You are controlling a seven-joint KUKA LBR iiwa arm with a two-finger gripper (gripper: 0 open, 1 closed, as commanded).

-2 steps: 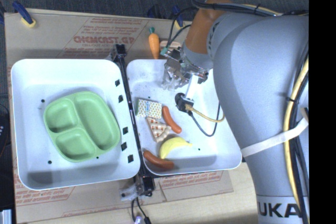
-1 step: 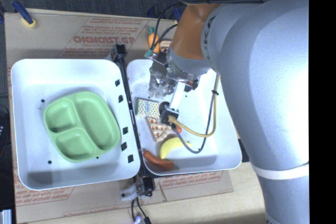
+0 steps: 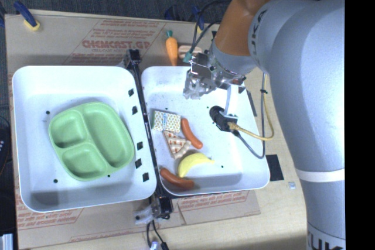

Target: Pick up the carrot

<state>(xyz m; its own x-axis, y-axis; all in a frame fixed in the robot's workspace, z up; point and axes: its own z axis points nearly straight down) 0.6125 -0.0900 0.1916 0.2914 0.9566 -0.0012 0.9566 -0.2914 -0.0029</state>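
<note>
The carrot lies outside the right bin. The gripper hangs inside that bin, too blurry to read.

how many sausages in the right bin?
2. One sausage lies mid-bin, right of the waffle piece. The other sausage lies at the front edge, below the banana. The arm may hide more.

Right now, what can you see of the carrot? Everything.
The carrot is a small orange toy, plastic by its look, with a green top pointing away from the bins. It lies on the cardboard just beyond the right bin's far rim, outside both bins. The gripper sits to its right, over that bin, apart from it.
</note>
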